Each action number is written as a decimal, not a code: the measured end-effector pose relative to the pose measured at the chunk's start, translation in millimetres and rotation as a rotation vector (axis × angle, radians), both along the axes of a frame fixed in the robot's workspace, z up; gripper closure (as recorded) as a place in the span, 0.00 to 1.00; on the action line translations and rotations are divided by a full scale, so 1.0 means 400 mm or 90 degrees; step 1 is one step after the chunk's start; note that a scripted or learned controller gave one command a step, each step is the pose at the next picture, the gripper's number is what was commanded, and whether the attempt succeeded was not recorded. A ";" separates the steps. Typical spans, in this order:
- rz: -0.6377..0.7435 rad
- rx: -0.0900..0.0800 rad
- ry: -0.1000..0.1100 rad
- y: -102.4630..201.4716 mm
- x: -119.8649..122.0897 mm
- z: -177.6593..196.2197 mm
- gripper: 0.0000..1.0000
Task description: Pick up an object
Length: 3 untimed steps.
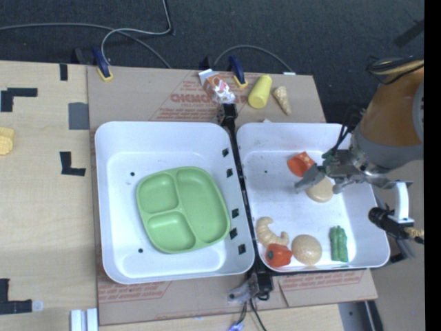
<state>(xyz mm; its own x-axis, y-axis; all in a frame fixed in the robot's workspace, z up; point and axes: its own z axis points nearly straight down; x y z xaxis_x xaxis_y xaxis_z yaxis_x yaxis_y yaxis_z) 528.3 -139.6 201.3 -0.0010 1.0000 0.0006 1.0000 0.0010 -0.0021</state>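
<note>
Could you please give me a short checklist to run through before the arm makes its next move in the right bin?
1. Gripper is over the right bin: ok.
2. A target lies beneath it, the beige round object: ok.
3. Object seen between the fingers: cannot tell.
4. Red object sits close beside the gripper, so a clean approach: not ok.
5. Other items, the green piece and tan ball, lie apart from the gripper: ok.
6. Green tray rests in the left bin, out of the way: ok.

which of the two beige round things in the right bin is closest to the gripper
The upper beige ball, right at the gripper. The other beige ball sits near the bin's front edge, between the tomato and the green vegetable.
</note>
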 end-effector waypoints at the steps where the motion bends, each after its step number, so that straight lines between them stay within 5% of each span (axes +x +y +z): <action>1: 0.000 -0.003 -0.007 -0.150 0.195 -0.284 0.00; 2: 0.002 0.000 -0.004 0.033 0.308 -0.288 0.00; 3: 0.002 -0.002 -0.003 0.031 0.308 -0.264 1.00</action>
